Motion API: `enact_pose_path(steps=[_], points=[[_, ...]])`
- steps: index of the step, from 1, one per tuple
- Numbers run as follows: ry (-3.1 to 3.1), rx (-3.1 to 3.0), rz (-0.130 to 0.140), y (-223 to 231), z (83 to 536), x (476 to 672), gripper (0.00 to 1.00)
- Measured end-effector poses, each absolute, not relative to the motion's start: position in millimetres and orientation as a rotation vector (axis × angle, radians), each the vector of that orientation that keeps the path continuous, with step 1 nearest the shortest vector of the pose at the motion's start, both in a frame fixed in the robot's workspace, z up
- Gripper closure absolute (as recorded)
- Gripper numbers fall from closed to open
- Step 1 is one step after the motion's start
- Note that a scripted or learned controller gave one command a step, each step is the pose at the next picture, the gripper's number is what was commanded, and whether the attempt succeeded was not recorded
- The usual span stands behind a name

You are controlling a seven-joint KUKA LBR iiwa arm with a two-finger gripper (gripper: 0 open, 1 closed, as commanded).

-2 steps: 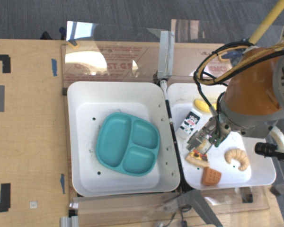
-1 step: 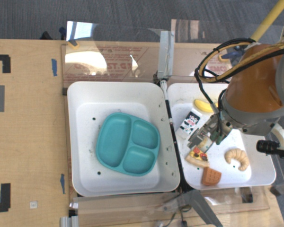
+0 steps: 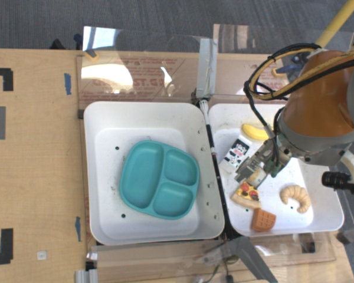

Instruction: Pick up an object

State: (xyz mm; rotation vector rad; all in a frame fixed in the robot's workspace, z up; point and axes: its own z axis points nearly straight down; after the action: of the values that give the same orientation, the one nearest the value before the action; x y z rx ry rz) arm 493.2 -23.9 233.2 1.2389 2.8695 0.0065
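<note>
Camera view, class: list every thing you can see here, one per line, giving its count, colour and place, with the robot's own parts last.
Bins: two, white, side by side on the bench.
Divided plate: one, teal, in the left bin.
Banana: one, yellow, top of the right bin.
Small carton: one, white with black spots, right bin, below the banana.
Pizza slice: one, yellow with red bits, right bin, under the hand.
Waffle: one, orange-brown, bottom of the right bin.
Croissant: one, tan, right side of the right bin.
Arm: one, grey and orange, over the right bin.
Hand: one, over the pizza slice.
</note>
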Motion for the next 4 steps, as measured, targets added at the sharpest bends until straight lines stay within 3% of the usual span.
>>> enact_pose_path(steps=[4], points=[[2.858, 1.225, 0.012, -22.9, 273.5, 498.3, 1.0]])
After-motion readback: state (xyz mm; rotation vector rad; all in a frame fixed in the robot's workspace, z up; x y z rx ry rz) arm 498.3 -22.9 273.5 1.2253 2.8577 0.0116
